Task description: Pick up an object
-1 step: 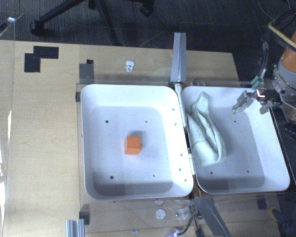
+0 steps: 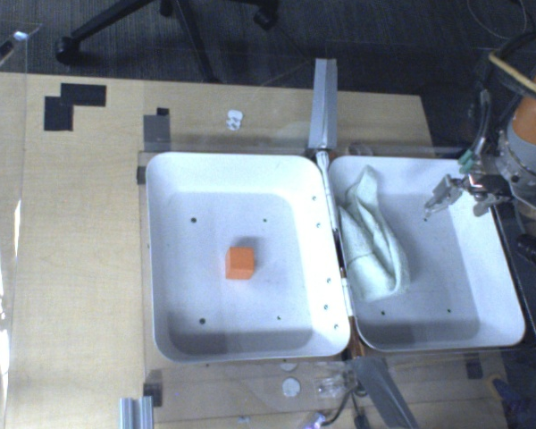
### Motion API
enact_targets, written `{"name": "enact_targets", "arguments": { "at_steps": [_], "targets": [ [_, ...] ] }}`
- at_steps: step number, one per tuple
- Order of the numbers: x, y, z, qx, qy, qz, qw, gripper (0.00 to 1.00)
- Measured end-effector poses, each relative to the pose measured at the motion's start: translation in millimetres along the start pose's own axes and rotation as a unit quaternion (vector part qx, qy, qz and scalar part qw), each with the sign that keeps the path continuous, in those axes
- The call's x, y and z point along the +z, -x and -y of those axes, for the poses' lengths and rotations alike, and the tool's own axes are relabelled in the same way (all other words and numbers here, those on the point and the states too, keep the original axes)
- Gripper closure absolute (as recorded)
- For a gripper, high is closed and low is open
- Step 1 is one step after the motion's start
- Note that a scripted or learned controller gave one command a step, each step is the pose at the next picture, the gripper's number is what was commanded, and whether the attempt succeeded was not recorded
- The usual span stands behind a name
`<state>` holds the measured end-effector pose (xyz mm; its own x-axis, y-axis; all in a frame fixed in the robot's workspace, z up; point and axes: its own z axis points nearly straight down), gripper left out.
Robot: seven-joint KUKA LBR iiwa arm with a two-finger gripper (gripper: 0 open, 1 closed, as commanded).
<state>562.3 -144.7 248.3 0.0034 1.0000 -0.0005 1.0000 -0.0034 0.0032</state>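
The gripper (image 2: 448,195) hangs at the 3 o'clock edge of the scene, above the upper right part of the right bin (image 2: 500,329), below the grey arm (image 2: 531,141) with its orange band. Two thin fingers point toward 8 o'clock; they seem slightly spread with nothing between them, though they are small in this view and the gap is hard to judge.

Two things are open to picking. A white cloth (image 2: 371,235) lies bunched along the left wall of the right bin, running from 12 o'clock down to 6 o'clock and touching that wall. It looks soft, light and limp; it would likely sag and drape when lifted, and a pinch on a raised fold near its thicker lower end seems the surest hold.

An orange cube (image 2: 240,263) sits alone near the centre of the left bin (image 2: 161,239), well apart from every wall. It looks small, light and stiff, probably foam or wood, with flat opposite faces that suit a two-finger squeeze. The cloth is nearer, at 9 o'clock from the gripper.
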Motion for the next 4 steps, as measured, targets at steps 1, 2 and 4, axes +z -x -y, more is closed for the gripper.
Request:
{"name": "enact_targets", "arguments": {
  "at_steps": [1,2,4],
  "targets": [
    [54,-8,-2,0.058,-0.001,0.0,0.9983,0.0],
    [161,0,-59,0.111,0.003,0.0,0.9938,0.0],
    [147,15,-52,0.102,0.006,0.0,0.9948,1.0]
  ]
}}
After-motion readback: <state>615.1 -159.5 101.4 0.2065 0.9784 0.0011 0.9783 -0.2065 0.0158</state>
